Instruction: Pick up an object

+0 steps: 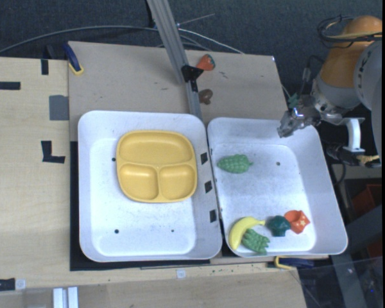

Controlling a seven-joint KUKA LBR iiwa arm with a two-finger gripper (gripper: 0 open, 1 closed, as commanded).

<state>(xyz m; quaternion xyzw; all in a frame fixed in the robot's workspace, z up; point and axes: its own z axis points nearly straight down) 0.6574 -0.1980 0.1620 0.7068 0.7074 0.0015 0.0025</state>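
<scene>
The end effector [289, 129] hangs over the far right rim of the right bin [321, 172], at the end of the grey arm with its orange band [346, 66]. Whether it is open or closed cannot be told at this size and angle; nothing is seen in it.

Candidate objects, all placed relative to the right bin:
- A green leafy toy vegetable [234, 163] lies alone in the far left part of the bin floor, well apart from the walls and from everything else.
- 4 items crowd the near edge: a yellow banana [242, 228], a light green bumpy piece [256, 240] touching it, a dark green piece [278, 225] and an orange-red piece [297, 221] just beside that.

The left bin [96, 191] carries a yellow 3-compartment plate [157, 165]; not a likely target.

Judgement: the step in hand is the approach. The lone green vegetable looks the better pick, since clear floor surrounds it. The arm should centre above it, line the grip across its narrow width, then descend straight. The near cluster risks a pinch on 2 items or a nudge into the wall.
</scene>
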